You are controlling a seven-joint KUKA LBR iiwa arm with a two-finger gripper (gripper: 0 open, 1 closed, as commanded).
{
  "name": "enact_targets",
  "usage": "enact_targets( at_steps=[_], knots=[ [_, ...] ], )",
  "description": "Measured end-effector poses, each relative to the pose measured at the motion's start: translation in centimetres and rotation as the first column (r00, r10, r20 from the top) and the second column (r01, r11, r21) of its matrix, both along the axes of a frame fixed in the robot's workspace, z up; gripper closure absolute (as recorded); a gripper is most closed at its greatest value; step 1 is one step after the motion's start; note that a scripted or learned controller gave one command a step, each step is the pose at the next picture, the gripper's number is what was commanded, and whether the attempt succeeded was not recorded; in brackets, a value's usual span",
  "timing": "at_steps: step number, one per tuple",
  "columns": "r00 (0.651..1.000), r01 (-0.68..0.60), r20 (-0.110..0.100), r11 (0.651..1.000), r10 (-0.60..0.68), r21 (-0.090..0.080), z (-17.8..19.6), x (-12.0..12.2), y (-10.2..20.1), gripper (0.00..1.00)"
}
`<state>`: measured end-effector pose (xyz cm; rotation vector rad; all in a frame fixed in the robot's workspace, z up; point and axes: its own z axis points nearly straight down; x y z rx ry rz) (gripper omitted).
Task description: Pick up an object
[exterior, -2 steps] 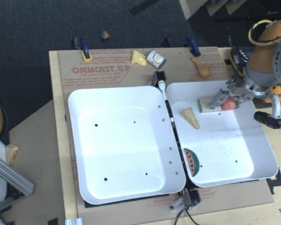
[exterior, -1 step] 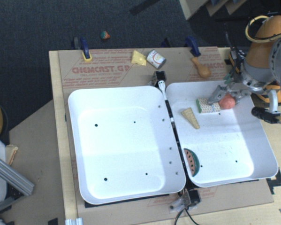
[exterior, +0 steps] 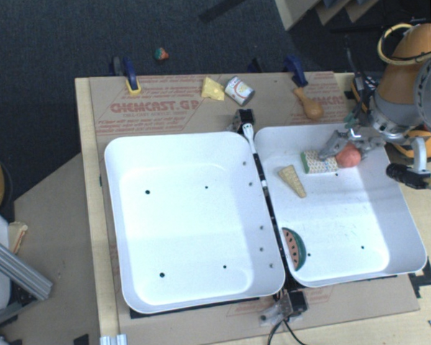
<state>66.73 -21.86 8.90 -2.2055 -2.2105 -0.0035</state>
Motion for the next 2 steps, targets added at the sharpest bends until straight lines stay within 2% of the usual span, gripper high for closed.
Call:
enact_targets(
  at_steps=[1, 2],
  knots=[
    [1.0, 0.001, 0.015, 1.0, 0.0, -0.015, 2.4, 0.0, -0.4, 0.0],
    [1.0, -0.008, 0.021, 1.0, 0.009, -0.013, 10.4, 0.2, 12.5, 0.0]
  ],
)
